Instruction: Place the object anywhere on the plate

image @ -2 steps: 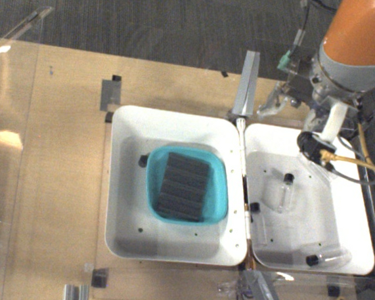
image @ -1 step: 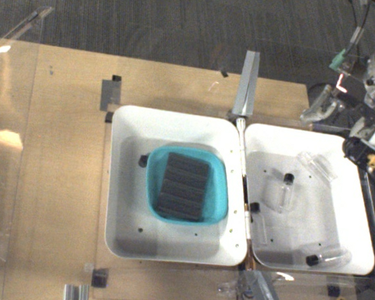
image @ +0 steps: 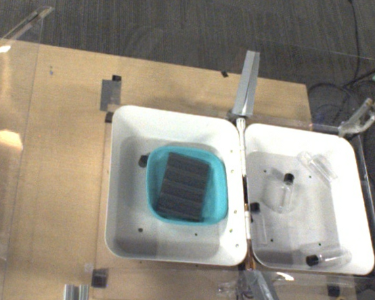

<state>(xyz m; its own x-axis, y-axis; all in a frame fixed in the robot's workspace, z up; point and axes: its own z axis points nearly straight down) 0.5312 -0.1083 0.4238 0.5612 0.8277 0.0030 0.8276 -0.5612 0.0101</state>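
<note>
Dark grey and ribbed, the rectangular foam-like block (image: 184, 188) lies flat on the turquoise square plate with rounded corners (image: 219, 190). It sits near the middle of the plate, with its long side running from the far edge to the near edge, a little tilted. We see a turquoise border on all sides of it. The plate rests on the floor of the left shallow white bin (image: 113, 192), and a small black piece (image: 143, 161) is just beside its left edge.

In the right shallow white bin (image: 360, 215) several clear plastic tubes with black caps lie apart; one (image: 281, 189) is near the middle and one (image: 324, 257) is at the near wall.

Whether the pincer is spread or pressed together, we cannot tell, and also not how the block lies relative to it.
</note>
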